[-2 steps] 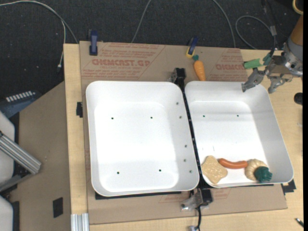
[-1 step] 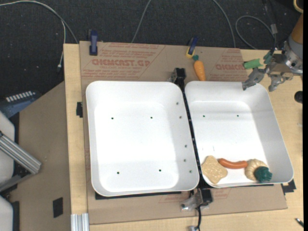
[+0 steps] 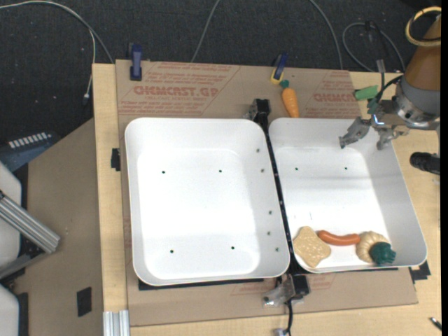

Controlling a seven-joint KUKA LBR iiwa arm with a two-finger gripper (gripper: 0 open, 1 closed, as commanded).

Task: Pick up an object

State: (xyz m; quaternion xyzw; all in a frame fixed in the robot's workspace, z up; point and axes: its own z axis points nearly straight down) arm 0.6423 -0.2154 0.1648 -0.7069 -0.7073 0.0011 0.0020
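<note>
A: Nearest to us, in the front edge of the right white shallow plastic bin (image 3: 392, 187), I see three small things in one row. Why do they lie there together?

B: I think the bin floor slopes a little toward its front wall, so loose things gather there. The tan square cracker-like piece (image 3: 311, 246) lies at the left, touching the front rim. The long orange-red sausage-shaped toy (image 3: 340, 239) lies just beside it, and the beige lump with a dark green end (image 3: 374, 248) touches the sausage's right end.

A: Which one is for picking?

B: The task says only "an object", so any of these three can serve. All are free, none is held.

A: And the left white shallow plastic bin (image 3: 203, 201)?

B: Only small dark dots on its floor.

A: Farther back, where is the arm?

B: The grey two-finger gripper (image 3: 367, 135) hangs over the far right corner of the right bin, well apart from the three things. The jaws are spread apart with nothing between them, probably ready for a descent.

A: And behind the bins?

B: A small orange carrot-shaped toy (image 3: 290, 101) lies on the cardboard-covered surface (image 3: 175, 89), outside both bins, so probably harder to reach.
</note>
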